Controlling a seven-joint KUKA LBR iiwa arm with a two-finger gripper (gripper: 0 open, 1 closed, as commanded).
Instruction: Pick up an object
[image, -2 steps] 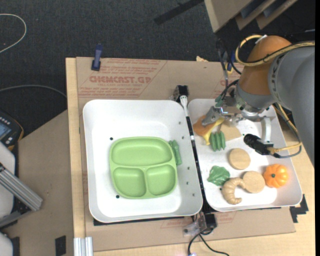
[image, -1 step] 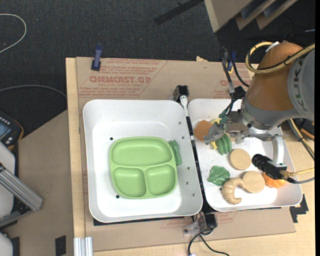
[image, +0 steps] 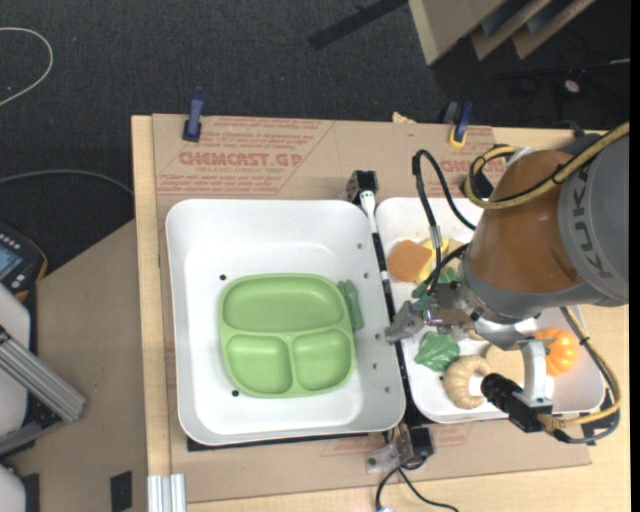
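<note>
In the right bin (image: 430, 408), the arm (image: 545, 240) hangs low over the clutter, its orange band covering most of what's in there. The tool (image: 425, 315) sits down near the bin's left wall, close to the divider between the two bins, and honestly I can't tell what state it's in (too much arm in the way). Just below it lies a green leafy-looking object (image: 437, 350), touching or nearly touching a tan, lumpy object (image: 463, 381). An orange round thing (image: 408, 261) peeks out above the tool, and a bright orange piece (image: 561, 351) sits by the arm's far side. The left bin (image: 200, 225) holds a green divided tray (image: 288, 333), three compartments, lying flat on the counter's left half.
</note>
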